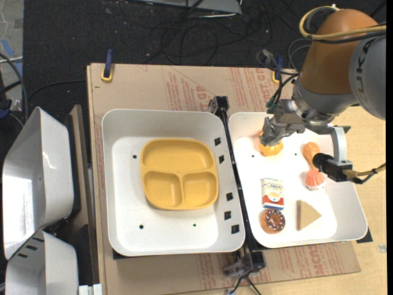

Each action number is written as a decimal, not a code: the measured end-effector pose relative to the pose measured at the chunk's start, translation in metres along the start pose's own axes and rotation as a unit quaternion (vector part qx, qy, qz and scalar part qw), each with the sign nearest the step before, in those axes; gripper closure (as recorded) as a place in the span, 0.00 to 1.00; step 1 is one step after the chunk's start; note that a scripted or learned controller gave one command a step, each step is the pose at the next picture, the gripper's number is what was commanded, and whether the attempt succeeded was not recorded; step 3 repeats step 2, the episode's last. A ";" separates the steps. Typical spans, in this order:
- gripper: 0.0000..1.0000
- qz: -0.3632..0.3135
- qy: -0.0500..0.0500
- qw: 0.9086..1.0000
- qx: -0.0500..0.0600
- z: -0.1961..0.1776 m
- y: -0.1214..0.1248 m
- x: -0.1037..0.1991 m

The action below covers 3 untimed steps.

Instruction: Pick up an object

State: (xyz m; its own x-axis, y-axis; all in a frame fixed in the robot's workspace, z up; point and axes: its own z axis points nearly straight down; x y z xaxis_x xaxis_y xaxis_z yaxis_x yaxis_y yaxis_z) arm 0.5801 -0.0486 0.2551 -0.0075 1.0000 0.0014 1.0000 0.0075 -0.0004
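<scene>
My gripper (272,135) hangs low over the back left part of the right bin (350,192), directly above a small orange object (270,148) and touching or nearly touching its top. The same bin holds an orange piece (311,149), a pink and red piece (314,179), a small white carton (272,193), a chocolate doughnut (272,220) and a tan wedge (308,214). The arm's grey and orange body covers the bin's back right corner.
A yellow divided plate (180,173) lies in the middle of the left bin (116,165). A black divider with clips (230,165) runs between the two bins. Cables lie on the floor behind the bench, and white containers (34,183) stand at the far left.
</scene>
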 end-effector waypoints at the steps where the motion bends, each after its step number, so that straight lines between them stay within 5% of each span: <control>1: 1.00 0.000 0.000 1.000 0.001 0.016 -0.016 0.052; 2: 1.00 0.000 0.000 1.000 0.001 0.028 -0.028 0.101; 3: 1.00 0.000 0.000 1.000 0.001 0.028 -0.028 0.101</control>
